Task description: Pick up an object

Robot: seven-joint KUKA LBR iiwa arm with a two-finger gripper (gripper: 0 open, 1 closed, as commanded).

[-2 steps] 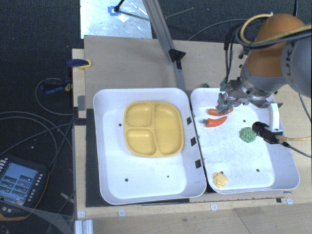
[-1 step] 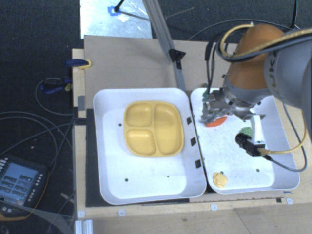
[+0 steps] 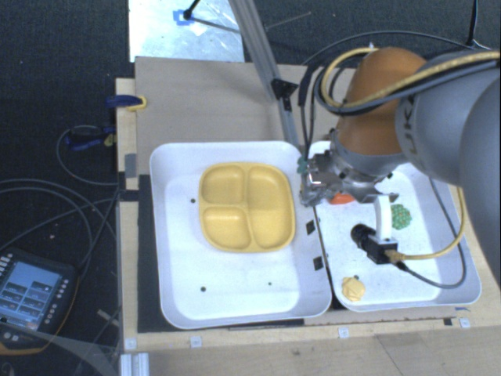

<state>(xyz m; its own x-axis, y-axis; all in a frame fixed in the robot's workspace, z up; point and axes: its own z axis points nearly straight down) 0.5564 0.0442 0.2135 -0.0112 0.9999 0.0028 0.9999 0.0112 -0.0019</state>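
A yellow divided plate lies in the left white bin. In the right bin I see a small yellow lumpy object near the front, a green knobbly item further back, and a bit of orange-red showing from under the wrist. My gripper hangs at the left rim of the right bin, by the divider between the bins, right beside the orange-red piece. The arm's bulk covers most of the gripper.
The grey arm with its orange band spans the back of the right bin. A black fitting with a yellow cable hangs over that bin's middle. A metal pole slants across the bench at the back.
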